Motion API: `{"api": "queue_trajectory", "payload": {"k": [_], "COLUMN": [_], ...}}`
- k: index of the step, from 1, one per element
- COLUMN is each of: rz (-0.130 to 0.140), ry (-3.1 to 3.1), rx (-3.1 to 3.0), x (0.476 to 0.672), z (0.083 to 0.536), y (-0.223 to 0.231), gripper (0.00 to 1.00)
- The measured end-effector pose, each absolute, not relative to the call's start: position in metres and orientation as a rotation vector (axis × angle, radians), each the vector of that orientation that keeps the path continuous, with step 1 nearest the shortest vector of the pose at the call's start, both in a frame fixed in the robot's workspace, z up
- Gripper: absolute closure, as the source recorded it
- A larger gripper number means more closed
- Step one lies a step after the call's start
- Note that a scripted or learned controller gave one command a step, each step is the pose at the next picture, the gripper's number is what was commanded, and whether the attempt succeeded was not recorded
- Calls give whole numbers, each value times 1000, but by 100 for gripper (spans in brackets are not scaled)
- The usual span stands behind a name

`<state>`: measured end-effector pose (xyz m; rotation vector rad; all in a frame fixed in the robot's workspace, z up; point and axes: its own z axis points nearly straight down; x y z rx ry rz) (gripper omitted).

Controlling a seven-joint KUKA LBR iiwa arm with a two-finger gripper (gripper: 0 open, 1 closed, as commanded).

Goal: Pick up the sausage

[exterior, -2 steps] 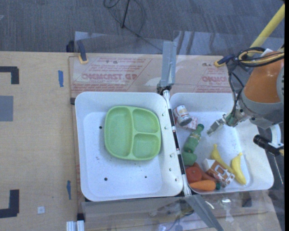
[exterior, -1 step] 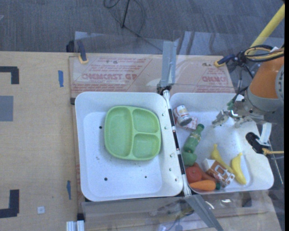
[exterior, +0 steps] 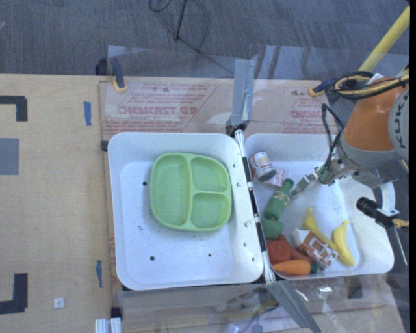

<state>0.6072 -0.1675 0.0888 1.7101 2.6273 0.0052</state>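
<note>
Left bin: green divided plate, bare floor toward the near rim.
Right bin: crowded; can, green bottle, carrot, bananas.
Pincer: above the right bin's far side; spread or pressed together, cannot tell.

Robotics lab: taped bench, white bins, cables.

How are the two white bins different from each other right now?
The left bin holds one thing, a green divided plate lying flat; the right bin holds a clutter of small items, among them a can, a green bottle, a carrot and a banana. The arm reaches over the right bin, not the left. Both are shallow, white, and sit side by side, edges meeting.
</note>
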Motion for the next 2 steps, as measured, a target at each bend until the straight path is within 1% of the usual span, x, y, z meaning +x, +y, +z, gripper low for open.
{"api": "queue_trajectory", "payload": {"k": [1, 2], "rz": [4, 2], "ry": [2402, 1883], "rx": [2013, 2509], "x": [646, 668], "z": [87, 87], "y": [-194, -181], "gripper": [0, 0]}}
